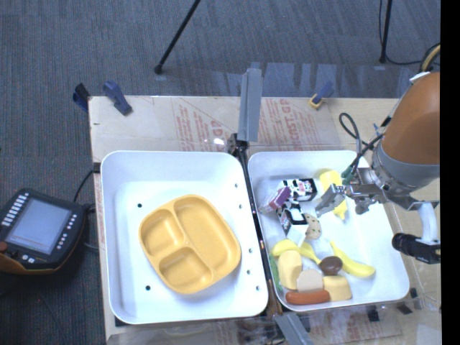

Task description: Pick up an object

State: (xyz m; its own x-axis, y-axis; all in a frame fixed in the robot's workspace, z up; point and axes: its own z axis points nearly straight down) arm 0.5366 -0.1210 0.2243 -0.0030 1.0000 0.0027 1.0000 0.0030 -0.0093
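Camera view: arm low over right bin (381,293), gripper (332,203) above toys, finger state unclear.

Red printed lettering runs across the brown cardboard sheet (194,124) covering the worktop behind the two white bins. It appears upside down and partly hidden by the bin rims and the grey upright post; no word can be read with certainty. The black-and-white patterned packet (296,190) in the right bin bears markings too small to read. The screen of the grey handheld control pendant (36,226) shows no legible text.
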